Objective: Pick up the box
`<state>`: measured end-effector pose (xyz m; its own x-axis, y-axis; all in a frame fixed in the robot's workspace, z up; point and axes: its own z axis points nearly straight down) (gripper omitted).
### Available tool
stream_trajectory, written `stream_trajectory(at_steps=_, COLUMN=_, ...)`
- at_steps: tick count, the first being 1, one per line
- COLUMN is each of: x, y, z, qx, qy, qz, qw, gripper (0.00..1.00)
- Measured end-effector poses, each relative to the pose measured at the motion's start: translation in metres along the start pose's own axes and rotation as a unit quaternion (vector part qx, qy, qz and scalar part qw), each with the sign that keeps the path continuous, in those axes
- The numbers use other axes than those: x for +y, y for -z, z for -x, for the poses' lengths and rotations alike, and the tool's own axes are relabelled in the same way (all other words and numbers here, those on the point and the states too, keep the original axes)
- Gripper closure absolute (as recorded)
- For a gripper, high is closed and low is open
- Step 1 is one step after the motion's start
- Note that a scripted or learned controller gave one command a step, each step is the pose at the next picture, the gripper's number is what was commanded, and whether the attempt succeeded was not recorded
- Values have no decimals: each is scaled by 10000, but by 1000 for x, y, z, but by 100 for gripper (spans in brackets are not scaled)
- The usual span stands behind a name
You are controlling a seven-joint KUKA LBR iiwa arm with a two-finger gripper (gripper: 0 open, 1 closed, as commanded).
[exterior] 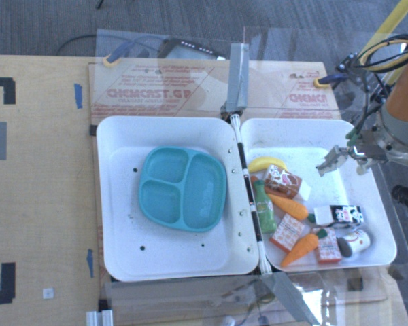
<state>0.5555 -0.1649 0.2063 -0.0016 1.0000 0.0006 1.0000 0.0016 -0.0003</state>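
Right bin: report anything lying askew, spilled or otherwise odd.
Nothing looks spilled or damaged. The shallow white right bin holds a loose jumble: yellow banana, two orange carrots, and small printed cartons, tilted every way and touching each other.

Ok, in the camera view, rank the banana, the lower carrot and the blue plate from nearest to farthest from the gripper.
From the gripper, at the right bin's upper right:
1. Banana, to the gripper's left, near the divider between the bins.
2. Lower carrot, toward the right bin's front edge.
3. Blue plate, across the divider in the left bin.
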Motion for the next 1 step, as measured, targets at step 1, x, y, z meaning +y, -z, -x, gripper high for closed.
stream_trajectory(at_steps=1, x=80, y=-119, z=2, qx=-15, qy=383, qz=32, qw=9993, gripper=0)
